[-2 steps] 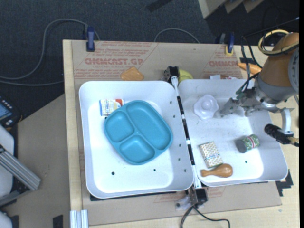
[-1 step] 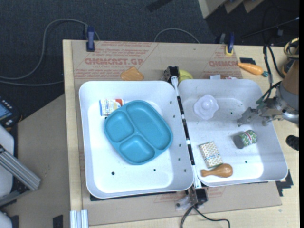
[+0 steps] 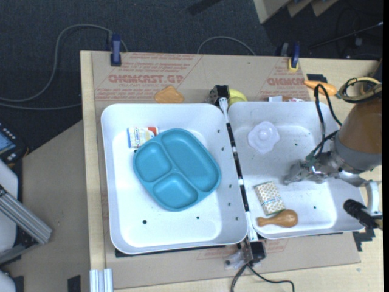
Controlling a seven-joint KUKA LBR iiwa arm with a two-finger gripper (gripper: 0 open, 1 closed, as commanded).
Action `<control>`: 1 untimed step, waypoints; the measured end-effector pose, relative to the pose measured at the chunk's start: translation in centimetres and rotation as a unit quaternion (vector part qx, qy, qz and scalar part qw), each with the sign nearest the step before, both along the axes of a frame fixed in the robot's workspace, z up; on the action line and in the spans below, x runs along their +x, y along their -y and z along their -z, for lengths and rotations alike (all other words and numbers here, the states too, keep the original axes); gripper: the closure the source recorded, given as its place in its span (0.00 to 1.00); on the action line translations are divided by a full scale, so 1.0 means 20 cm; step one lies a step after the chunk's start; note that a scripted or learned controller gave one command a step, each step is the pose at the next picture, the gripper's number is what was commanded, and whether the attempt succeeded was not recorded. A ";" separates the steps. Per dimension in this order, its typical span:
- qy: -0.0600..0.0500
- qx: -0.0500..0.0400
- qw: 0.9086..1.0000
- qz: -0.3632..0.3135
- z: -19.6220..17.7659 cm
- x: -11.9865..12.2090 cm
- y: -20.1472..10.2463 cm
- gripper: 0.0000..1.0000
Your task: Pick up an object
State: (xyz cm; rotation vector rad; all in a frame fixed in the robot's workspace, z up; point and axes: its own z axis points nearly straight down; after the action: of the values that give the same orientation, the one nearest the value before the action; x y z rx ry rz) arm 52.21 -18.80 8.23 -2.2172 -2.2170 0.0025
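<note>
Camera view, right bin (image 3: 322, 215): you are looking at a small patterned packet (image 3: 268, 197), light, soft and crushable, lying beside a drumstick toy (image 3: 278, 219), best pinched across its short sides; gripper (image 3: 294, 174) is hovering near, pincer state impossible to tell.

Left bin (image 3: 115, 181): blue tray (image 3: 176, 168) crowds middle; open floor along near edge.
</note>
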 end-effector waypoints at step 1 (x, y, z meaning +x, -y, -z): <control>0.006 -0.003 1.000 -0.002 -0.01 0.35 -0.17 0.00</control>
State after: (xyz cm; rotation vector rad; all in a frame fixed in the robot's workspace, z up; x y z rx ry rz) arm 59.16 -15.36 8.50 -2.2200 -2.2307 -0.0046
